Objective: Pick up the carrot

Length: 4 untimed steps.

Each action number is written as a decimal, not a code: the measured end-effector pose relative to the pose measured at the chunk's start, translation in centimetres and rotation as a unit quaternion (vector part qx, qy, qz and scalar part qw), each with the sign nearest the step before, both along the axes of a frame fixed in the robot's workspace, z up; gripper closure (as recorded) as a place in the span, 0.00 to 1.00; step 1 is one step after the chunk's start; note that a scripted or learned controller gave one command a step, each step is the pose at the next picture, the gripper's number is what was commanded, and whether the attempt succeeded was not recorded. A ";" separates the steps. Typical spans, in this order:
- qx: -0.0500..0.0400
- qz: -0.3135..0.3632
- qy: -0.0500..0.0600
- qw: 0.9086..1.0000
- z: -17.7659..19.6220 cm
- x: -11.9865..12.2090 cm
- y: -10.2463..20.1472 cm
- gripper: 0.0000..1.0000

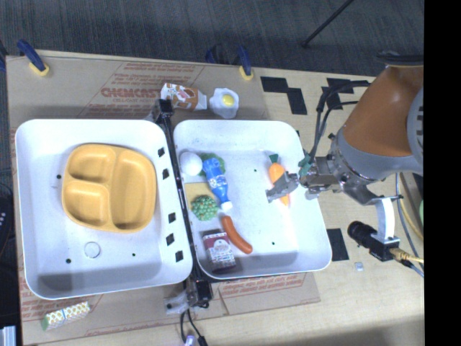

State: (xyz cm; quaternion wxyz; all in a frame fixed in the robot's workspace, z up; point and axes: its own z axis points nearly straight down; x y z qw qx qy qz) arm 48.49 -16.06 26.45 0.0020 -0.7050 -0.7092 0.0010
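The carrot (276, 174), orange with a green top, lies in the right bin (248, 137), near its right wall, with its green end pointing toward the far side. The gripper (279, 191) sits right over the carrot's lower end, reaching in from the bin's right edge, and part of the carrot shows orange just beneath the grey fingertips; whether the fingers are spread or closed on it cannot be told from this angle. The arm (382, 121), with its orange band, hangs over the bench to the right of the bin. Further left in the same bin lie a blue bottle (215, 180), a white egg (191, 164) beside it, a green round vegetable (204, 207), a red sausage (237, 235) and a small dark red box (219, 250) near the front wall. The left bin (36, 150) holds a yellow divided plate (109, 186). Behind the bins, on the cardboard, stand a small carton (180, 96) and a white-and-yellow object (225, 102).
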 end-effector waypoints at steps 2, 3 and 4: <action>0.000 0.091 0.000 0.996 -11.5 10.8 -3.3 0.00; 0.005 0.087 -0.001 0.996 -17.2 11.6 -3.3 0.00; 0.002 0.087 -0.001 0.996 -16.2 11.6 -3.5 1.00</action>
